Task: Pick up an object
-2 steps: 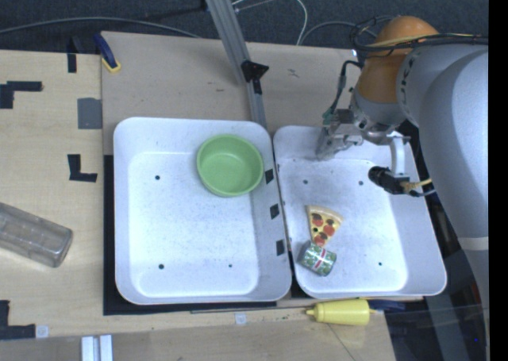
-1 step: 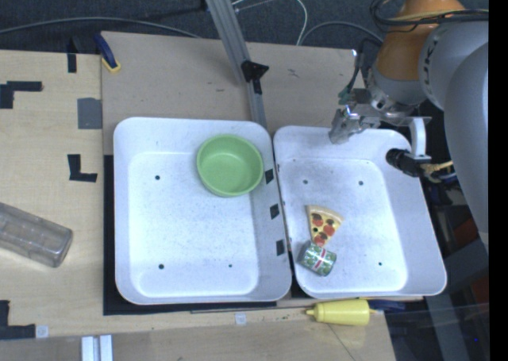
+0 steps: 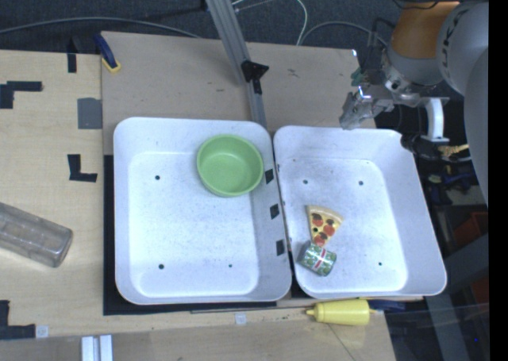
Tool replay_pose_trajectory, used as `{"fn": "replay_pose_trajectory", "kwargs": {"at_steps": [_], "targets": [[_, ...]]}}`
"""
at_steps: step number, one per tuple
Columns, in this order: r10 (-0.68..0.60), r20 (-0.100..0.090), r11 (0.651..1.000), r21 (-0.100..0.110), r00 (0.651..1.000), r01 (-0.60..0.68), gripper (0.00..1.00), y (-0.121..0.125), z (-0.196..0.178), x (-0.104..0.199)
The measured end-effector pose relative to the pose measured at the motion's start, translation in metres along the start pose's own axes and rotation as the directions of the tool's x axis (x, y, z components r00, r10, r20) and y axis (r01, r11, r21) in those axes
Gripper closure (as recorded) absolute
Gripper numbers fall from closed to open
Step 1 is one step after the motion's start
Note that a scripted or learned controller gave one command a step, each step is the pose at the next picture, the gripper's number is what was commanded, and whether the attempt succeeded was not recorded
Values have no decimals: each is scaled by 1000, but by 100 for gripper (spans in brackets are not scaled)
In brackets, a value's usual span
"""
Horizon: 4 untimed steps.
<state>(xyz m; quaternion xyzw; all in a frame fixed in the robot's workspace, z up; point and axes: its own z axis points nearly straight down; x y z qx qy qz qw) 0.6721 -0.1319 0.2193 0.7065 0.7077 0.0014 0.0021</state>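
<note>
A green bowl (image 3: 230, 165) sits near the back of the left bin (image 3: 135, 193). In the right bin (image 3: 397, 193) lie a toy pizza slice (image 3: 323, 224) and, just in front of it, a small green and red wrapped object (image 3: 317, 259). My gripper (image 3: 354, 116) hangs above the right bin's back rim, far from these objects. Nothing shows between its fingers.
A yellow bottle (image 3: 343, 312) lies on the bench in front of the right bin. A clear plastic container (image 3: 32, 234) lies at the far left. A grey pole (image 3: 230, 34) slants down to the seam between the bins. Cables run behind the bench.
</note>
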Motion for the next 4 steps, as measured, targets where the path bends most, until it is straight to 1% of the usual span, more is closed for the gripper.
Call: {"fn": "replay_pose_trajectory", "kwargs": {"at_steps": [1, 2, 3, 4], "targets": [[-4, -3, 1000, 5, 1000, 4, 100, -11, -11, 49], [-5, -3, 1000, 7, 1000, 5, 100, -13, -10, 107], [-6, -3, 1000, 7, 1000, 6, 100, -26, -20, 164], [-1, -1, 1000, 7, 1000, 1, 100, -38, -7, 214]]}}
